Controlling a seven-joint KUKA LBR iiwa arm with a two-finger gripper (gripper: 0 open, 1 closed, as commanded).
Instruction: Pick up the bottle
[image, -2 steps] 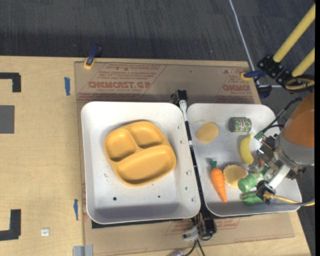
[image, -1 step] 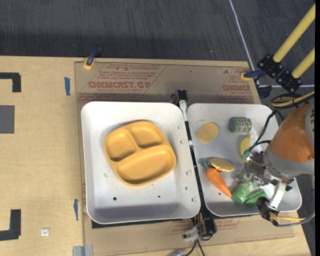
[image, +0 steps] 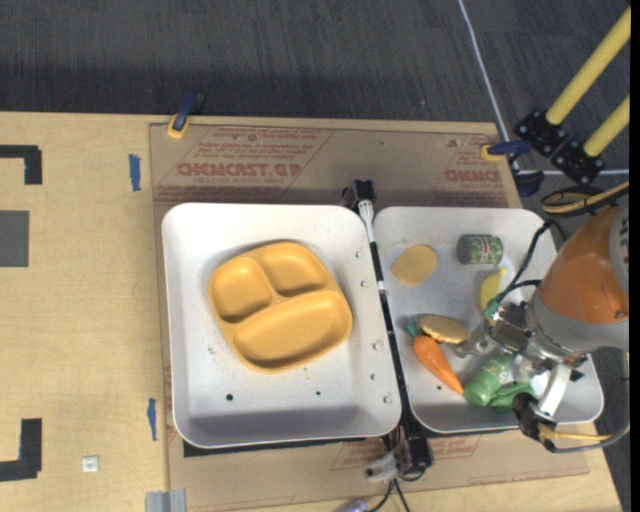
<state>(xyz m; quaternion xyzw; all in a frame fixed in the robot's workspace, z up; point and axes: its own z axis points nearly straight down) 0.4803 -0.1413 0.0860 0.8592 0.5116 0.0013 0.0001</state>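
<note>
I see the smooth yellow three-compartment plastic tray (image: 280, 303) well left of my claw (image: 515, 372). The glossy green plastic bottle (image: 487, 387) lies on its side right at the claw; whether it's gripped I cannot tell. The tapered orange plastic carrot (image: 438, 362) lies just left.

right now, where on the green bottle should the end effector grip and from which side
Probably across the middle of the body of the green bottle, coming straight down from above. It lies on its side in the right bin, so its rounded flanks face the fingers. The carrot lies close on its left, so keep clear of that side.
</note>
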